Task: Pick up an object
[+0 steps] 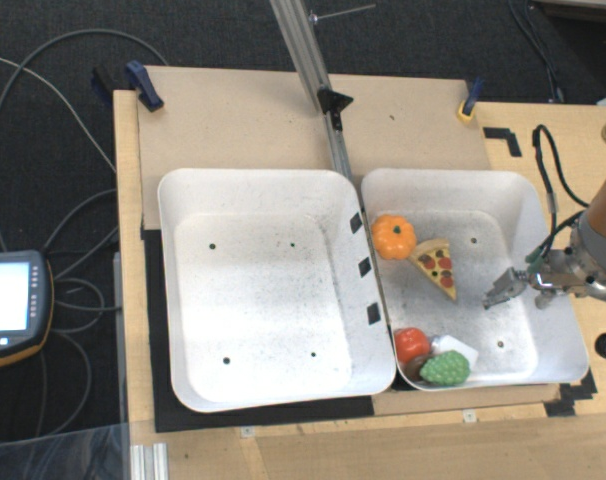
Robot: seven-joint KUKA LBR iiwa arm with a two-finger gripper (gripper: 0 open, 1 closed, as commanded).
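A gripper [504, 290] is hovering low over the right side of the right-hand bin [518, 190], reaching in from the frame's right edge. Its fingers appear to be slightly parted with nothing between them, though the view is too small to be sure. A toy pizza slice [437, 266] is lying just left of it, touching an orange pumpkin [394, 236] near the bin's upper left. A red tomato [412, 344] and a green leafy toy [445, 368] are sitting together in the lower-left corner. The left bin [183, 193] is lying alongside.
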